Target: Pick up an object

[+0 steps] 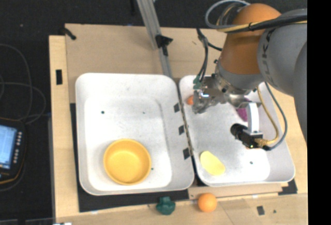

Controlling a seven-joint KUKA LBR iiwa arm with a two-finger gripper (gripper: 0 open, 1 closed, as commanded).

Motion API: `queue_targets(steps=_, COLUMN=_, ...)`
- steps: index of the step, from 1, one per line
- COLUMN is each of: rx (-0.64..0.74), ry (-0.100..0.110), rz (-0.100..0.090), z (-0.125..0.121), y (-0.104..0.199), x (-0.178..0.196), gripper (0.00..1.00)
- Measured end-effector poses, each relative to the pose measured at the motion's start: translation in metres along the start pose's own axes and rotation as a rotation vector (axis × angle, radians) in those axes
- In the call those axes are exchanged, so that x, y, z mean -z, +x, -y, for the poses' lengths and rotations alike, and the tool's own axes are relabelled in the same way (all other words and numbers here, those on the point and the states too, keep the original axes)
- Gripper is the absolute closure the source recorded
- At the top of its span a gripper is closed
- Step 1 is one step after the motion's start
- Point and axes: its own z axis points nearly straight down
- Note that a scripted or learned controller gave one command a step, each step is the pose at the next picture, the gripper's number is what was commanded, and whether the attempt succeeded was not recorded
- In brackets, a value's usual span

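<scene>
An orange ball (pixel 207 202) and a small teal object (pixel 165 206) sit on the tabletop (pixel 119 48) at the near edge, outside both bins, where I judge my arm is not meant to work. Just beyond them, the left bin (pixel 124 84) carries a yellow bowl (pixel 127 161) in its near corner, upright and well apart from everything else. The right bin (pixel 279 167) holds the likelier targets: a pale yellow object (pixel 212 163) lying flat near its front left, a magenta piece (pixel 242 113) half hidden under the arm, and a small orange-red item (pixel 190 100) against the far left wall. I have the gripper (pixel 200 101) lowered over that far left corner, just beside the orange-red item, which suggests that is the piece being tried for. From this slant I cannot tell how the gripper is set, and I see nothing held. The wall close by may crowd the approach.
</scene>
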Motion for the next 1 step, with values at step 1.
queue_targets(steps=1, rx=0.001, ry=0.0, rz=0.0, z=-0.009, y=0.054, x=-0.0038, gripper=1.0)
